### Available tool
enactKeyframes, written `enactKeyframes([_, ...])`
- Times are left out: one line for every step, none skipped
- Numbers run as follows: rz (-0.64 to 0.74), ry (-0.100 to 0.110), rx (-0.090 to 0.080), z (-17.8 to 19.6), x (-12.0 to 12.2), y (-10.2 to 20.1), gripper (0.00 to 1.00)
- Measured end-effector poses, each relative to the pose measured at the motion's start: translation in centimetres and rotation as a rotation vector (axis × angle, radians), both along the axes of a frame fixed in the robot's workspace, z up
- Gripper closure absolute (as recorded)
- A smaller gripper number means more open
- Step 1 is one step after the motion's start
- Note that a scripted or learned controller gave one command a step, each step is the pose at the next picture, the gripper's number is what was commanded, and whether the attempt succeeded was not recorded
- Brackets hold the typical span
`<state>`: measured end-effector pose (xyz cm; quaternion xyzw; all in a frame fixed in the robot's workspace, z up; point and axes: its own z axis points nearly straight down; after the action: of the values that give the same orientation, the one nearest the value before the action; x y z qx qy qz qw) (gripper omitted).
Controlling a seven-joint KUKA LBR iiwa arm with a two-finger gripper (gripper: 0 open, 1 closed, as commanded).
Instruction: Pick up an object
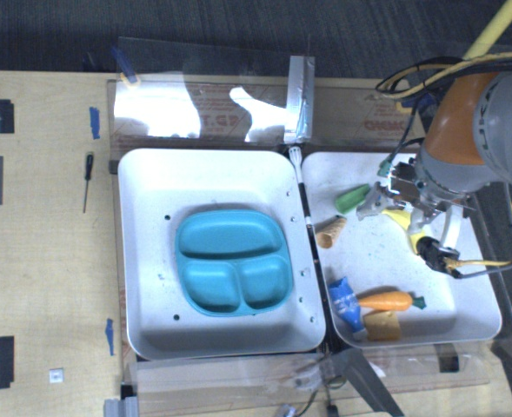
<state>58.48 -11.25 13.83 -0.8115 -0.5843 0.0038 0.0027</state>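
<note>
My gripper [401,200] hangs low over the back of the right bin [477,315], under the grey wrist with its orange band. A green object [352,198] lies just left of it. A yellow object [401,220] lies partly hidden beneath it. A tan cone [329,230] rests near the bin's left wall. At the front of the bin lie an orange carrot [384,301], a blue packet [342,302] and a brown piece [380,325]. I see nothing held.
The left bin [142,189] holds a blue divided plate [233,260]. A metal divider post [298,102] stands behind the bins. Cables [464,268] trail from the wrist over the right bin's right side. A screwdriver [88,179] lies on the bench at left.
</note>
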Motion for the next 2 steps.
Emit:
enactKeyframes([0.086,-0.012,0.000,-5.15,-1.74,-5.93,0.00])
enactKeyframes([0.087,-0.011,0.000,-5.17,-1.73,-5.89,0.00])
